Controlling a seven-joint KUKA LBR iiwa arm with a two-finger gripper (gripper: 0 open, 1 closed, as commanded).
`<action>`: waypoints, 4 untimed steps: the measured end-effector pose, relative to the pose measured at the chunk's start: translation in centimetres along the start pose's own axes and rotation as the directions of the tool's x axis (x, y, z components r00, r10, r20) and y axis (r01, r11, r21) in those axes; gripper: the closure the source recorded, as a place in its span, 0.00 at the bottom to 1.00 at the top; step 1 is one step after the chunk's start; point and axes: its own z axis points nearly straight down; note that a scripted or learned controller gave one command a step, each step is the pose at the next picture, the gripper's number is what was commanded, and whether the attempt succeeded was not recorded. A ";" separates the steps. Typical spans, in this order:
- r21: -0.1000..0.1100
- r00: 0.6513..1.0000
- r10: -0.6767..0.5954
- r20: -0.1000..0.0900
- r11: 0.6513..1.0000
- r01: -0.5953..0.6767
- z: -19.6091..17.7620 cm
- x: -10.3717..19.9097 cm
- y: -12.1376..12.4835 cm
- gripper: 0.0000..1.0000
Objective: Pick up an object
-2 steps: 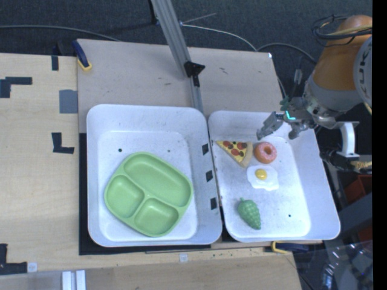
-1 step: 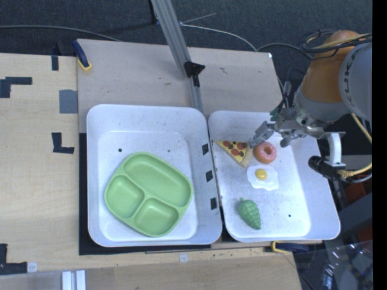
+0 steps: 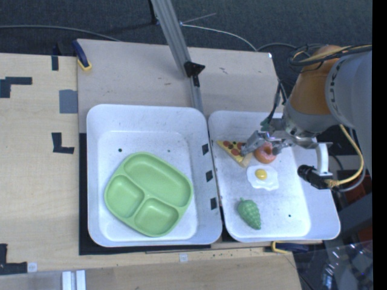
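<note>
My pincer (image 3: pixel 261 142) hangs low in the right bin (image 3: pixel 314 222), how wide it gapes I cannot tell, with the round red-orange toy (image 3: pixel 265 154) right beneath it, the pizza slice (image 3: pixel 231 148) beside it, so I should descend squarely over the toy.

Left of the pincer (image 3: pixel 261 142), the green divided plate (image 3: pixel 149 193) looks like smooth matt plastic. The white bins (image 3: pixel 97 162) seem semi-gloss plastic; the tabletop (image 3: pixel 36 162) is pale matt wood.

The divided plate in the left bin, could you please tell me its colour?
Light green: the divided plate shows best in the camera view.
</note>
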 end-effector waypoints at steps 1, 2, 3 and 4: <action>-0.017 1.000 0.001 0.004 1.000 -0.001 3.2 -0.1 0.4 0.00; -0.017 1.000 -0.001 0.005 1.000 0.001 2.3 -0.1 0.4 1.00; -0.009 1.000 0.001 0.000 1.000 -0.001 -2.0 -0.6 0.7 1.00; -0.004 1.000 0.000 0.000 1.000 0.000 -6.7 0.3 1.1 1.00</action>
